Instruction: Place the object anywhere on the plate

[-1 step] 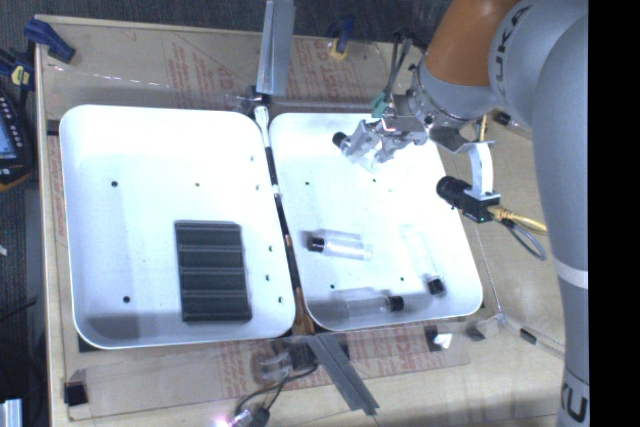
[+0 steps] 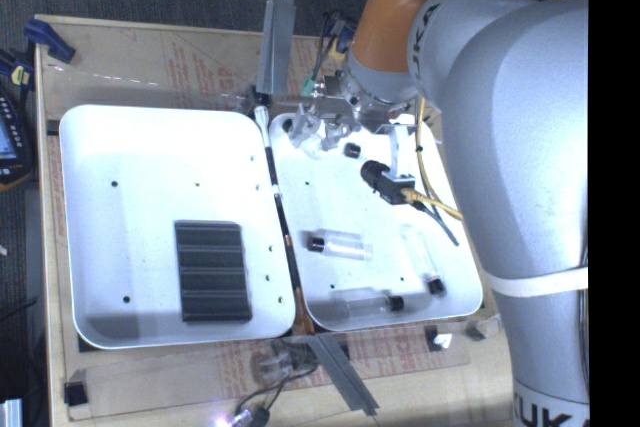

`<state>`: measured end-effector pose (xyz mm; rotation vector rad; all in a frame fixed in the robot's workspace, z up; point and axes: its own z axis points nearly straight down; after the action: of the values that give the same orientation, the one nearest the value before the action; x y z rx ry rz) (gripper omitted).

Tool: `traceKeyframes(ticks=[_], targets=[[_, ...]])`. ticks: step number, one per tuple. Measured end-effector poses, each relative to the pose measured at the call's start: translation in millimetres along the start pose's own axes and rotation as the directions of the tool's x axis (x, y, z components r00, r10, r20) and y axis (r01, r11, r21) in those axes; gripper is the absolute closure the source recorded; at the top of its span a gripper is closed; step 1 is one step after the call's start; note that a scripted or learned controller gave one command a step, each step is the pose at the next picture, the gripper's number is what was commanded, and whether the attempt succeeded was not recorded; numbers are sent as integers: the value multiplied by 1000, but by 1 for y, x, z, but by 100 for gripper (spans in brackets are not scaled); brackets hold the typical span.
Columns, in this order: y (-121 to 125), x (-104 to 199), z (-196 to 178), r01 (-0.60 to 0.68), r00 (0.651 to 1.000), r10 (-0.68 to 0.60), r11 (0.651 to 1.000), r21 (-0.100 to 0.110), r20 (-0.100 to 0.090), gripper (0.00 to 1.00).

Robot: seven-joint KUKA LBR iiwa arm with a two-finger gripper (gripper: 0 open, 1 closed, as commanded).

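Note:
The plate [image 2: 212,270] is a dark ribbed rectangle lying in the left bin [image 2: 110,145], near its front. Clear vials with black caps lie in the right bin [image 2: 455,300]: one [image 2: 338,244] at the middle, one [image 2: 372,300] along the front wall, one [image 2: 422,265] near the right wall. My gripper [image 2: 308,129] hangs over the far left corner of the right bin, well away from the plate and behind the vials. I see nothing clearly held in it.
A small black piece [image 2: 352,151] lies just right of the gripper. A black fitting with a yellow cable [image 2: 392,183] hangs from the wrist over the right bin. The wall between the bins [image 2: 280,215] runs between gripper and plate. Metal brackets [image 2: 276,40] stand behind the bins.

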<state>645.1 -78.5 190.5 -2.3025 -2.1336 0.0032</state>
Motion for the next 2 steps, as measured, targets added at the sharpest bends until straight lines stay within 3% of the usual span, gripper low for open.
traceKeyframes(ticks=[1, 2], targets=[[-2, 96, -49, -172, 985, 172, 985, 0, 0, 100], [-47, 170, 0, 76, 997, -76, 997, 3, 1, 100]])
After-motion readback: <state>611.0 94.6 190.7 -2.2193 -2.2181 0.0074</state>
